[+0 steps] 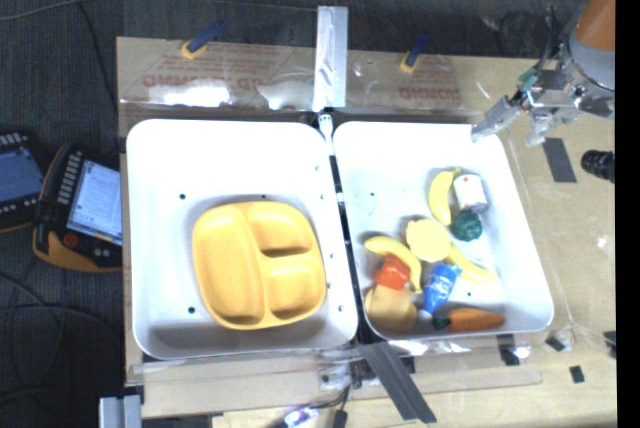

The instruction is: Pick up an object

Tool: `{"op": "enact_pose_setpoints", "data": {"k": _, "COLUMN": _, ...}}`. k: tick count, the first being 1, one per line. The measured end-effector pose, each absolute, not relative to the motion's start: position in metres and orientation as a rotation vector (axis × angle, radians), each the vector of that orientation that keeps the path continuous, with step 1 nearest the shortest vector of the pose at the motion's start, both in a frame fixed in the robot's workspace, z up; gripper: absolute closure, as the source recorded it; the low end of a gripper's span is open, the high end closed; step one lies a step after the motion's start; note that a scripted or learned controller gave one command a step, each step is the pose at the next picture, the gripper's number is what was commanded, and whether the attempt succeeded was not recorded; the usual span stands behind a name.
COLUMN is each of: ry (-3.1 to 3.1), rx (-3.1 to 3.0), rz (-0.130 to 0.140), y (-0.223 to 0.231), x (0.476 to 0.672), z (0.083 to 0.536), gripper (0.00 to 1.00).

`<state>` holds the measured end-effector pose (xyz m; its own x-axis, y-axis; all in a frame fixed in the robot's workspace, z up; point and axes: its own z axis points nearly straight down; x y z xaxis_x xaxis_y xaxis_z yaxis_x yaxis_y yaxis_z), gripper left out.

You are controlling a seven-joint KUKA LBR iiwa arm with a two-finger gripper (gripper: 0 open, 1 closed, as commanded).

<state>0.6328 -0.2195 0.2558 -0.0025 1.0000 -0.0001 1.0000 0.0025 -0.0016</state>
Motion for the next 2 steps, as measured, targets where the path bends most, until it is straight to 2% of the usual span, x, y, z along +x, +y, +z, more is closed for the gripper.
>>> {"op": "enact_pose_setpoints", "data": {"k": 1, "ry": -2.243, "rx": -2.199, "rz": 0.005, "y": -0.191, "x": 0.633, "z": 0.098, "gripper": 0.00}}
{"op": "enact_pose_setpoints", "data": {"k": 2, "ry": -2.221, "rx": -2.236, "rz": -0.004, "y": -0.143, "x": 0.602, "z": 0.090, "gripper": 0.00}}
